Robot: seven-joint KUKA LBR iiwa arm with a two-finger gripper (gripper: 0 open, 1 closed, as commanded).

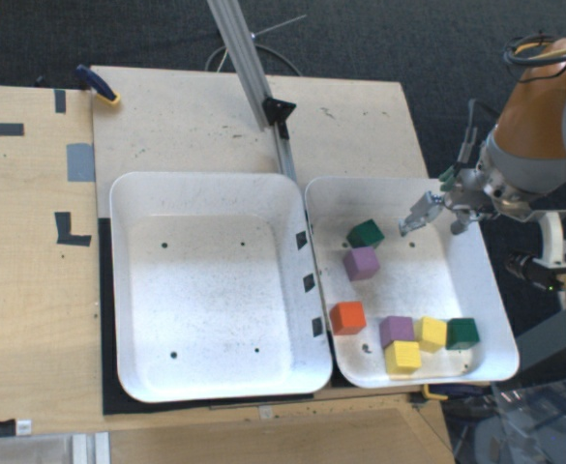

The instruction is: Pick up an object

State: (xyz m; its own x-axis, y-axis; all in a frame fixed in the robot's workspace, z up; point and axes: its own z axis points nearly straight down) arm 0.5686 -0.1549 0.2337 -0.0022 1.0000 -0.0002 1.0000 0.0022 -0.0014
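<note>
The right bin (491, 298) holds several small cubes. A dark green cube (365, 232) and a purple cube (361, 262) lie near its middle left. An orange cube (347, 317) sits by the left wall. Along the front lie a second purple cube (396, 330), two yellow cubes (432, 333) (403, 357) and another green cube (462, 333). My gripper (431, 224) hangs over the bin's far right part, to the right of the dark green cube. It is open, with nothing between its fingers.
The left bin (118, 201) stands beside the right one, their walls touching. A slanted metal bar (249, 61) runs down from the top to the bins' shared far corner. A blue-and-yellow tool (99, 85) lies on the bench at back left.
</note>
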